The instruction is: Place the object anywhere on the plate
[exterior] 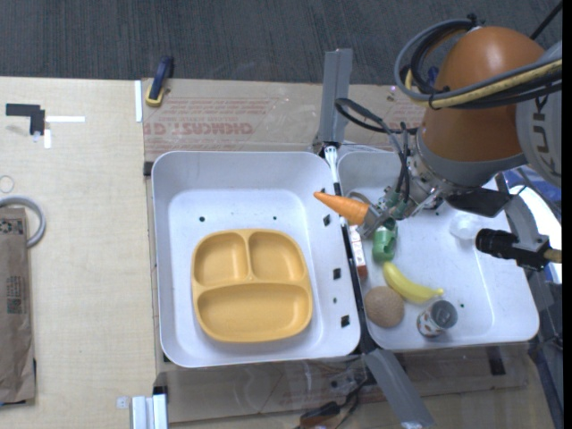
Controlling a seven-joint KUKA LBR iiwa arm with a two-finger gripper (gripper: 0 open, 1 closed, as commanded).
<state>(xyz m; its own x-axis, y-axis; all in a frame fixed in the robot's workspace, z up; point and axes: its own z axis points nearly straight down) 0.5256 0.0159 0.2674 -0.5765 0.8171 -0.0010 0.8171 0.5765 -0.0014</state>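
Observation:
A yellow plate with three compartments lies in the left white bin, toward its front. An orange carrot hangs over the divider between the two bins, its tip pointing left toward the left bin. My gripper is at the carrot's thick right end, shut on it, with the grey and orange arm above and to the right. The carrot sits up and to the right of the plate, apart from it.
The right bin holds a green object just below the gripper, a banana, a brown round fruit and a small can. A brown paper bag lies on the bench at far left.

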